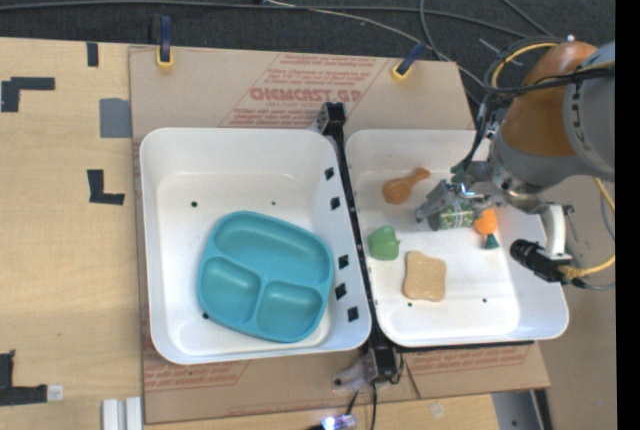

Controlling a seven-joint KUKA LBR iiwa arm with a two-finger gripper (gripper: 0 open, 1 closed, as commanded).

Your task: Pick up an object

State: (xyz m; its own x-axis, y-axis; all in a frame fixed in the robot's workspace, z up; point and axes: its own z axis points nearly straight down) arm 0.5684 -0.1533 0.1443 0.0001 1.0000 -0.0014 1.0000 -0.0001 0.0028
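Observation:
In the right bin [520,318] lie a brown drumstick-shaped piece [404,185], a green lump [383,242], a tan bread slice [425,277], an orange carrot-like piece [487,224] and a small greenish can [458,214]. My gripper [446,206] hangs low over the bin's middle, right at the can, with the carrot piece just to its right. The arm's grey and orange body [545,128] comes in from the right.
The left bin [165,168] holds a teal divided tray [265,275]. A black divider [345,218] runs between the bins. Cables [470,8] lie on the dark floor behind the bench, and clamps [164,53] sit on the cardboard's far edge.

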